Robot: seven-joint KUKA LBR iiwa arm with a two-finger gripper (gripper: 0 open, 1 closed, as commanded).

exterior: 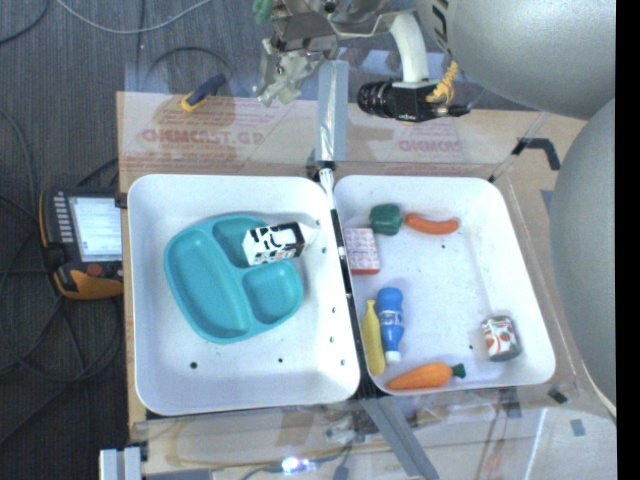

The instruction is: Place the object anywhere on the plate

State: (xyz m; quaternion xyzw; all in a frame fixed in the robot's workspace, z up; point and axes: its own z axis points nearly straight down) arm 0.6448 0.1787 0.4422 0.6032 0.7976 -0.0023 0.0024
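A teal plate (225, 283) with three compartments lies in the left bin (160, 368). A small white carton with black patches (272, 243) rests on the plate's upper right compartment, tilted over the rim. My gripper (280, 73) hangs well above the back of the bench, behind the left bin and apart from the carton. I see nothing between its fingers.
The right bin (520, 258) holds a green block (385, 219), two carrots (432, 225) (425, 375), a pink packet (361, 250), a blue bottle (390, 321), a banana (372, 338) and a small can (499, 337). A tablet (85, 233) sits left of the bins.
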